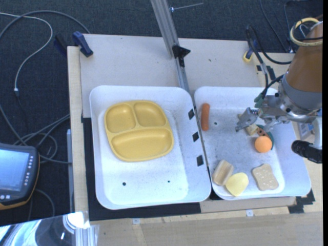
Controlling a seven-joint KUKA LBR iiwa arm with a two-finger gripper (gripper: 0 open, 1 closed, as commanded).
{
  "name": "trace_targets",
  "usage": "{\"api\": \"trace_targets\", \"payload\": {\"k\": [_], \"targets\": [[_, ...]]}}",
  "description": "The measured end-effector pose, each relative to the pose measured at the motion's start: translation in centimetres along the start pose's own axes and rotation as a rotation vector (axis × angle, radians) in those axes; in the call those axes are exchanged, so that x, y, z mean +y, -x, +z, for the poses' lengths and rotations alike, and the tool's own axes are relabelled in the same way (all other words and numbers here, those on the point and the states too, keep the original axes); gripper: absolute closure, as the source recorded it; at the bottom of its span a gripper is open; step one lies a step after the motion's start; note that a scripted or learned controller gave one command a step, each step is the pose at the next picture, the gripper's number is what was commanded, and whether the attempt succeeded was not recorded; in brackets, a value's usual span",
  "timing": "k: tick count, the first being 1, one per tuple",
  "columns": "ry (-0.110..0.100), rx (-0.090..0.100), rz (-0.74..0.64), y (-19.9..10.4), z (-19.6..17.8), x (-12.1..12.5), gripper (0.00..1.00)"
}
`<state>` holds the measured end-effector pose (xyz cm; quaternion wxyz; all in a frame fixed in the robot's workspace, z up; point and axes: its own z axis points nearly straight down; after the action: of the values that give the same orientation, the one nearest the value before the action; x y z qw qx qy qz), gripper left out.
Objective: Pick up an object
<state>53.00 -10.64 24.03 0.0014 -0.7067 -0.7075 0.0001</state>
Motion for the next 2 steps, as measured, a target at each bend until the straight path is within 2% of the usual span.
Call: {"api": "trace_targets", "payload": {"k": [1,2], "targets": [[0.001,0.000,0.001,0.0,0.0,0.0,0.00],[-0.005,0.001,0.001,-0.1,4.2,0.0,0.00]]}}
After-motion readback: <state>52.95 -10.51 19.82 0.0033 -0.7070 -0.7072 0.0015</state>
